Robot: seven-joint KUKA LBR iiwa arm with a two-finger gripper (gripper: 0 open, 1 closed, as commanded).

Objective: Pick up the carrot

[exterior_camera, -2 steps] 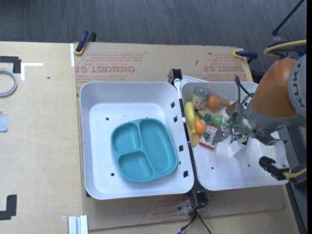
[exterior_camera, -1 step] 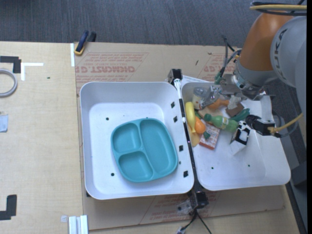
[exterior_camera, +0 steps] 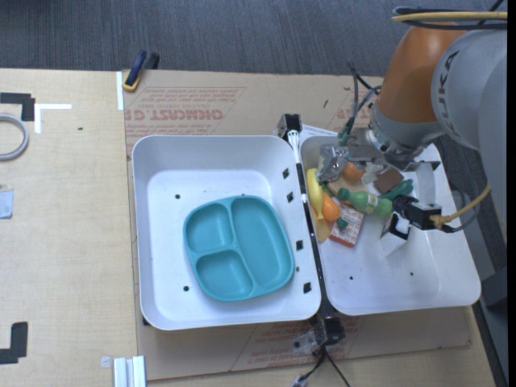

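Observation:
The carrot (exterior_camera: 330, 208), a small orange piece with a green top, lies at the left side of the right bin (exterior_camera: 419, 285), beside a yellow banana (exterior_camera: 314, 188). My gripper (exterior_camera: 330, 166) hangs over the bin's far left corner, just above and behind the carrot, with the grey and orange arm coming in from the right. Nothing can be seen held in it. A second orange item (exterior_camera: 353, 170) sits right next to the gripper.
A green bottle (exterior_camera: 367, 201) and a red and white packet (exterior_camera: 347, 226) lie to the right of the carrot. The left bin (exterior_camera: 161, 176) holds a teal divided plate (exterior_camera: 238, 247). The bin walls meet close to the carrot's left.

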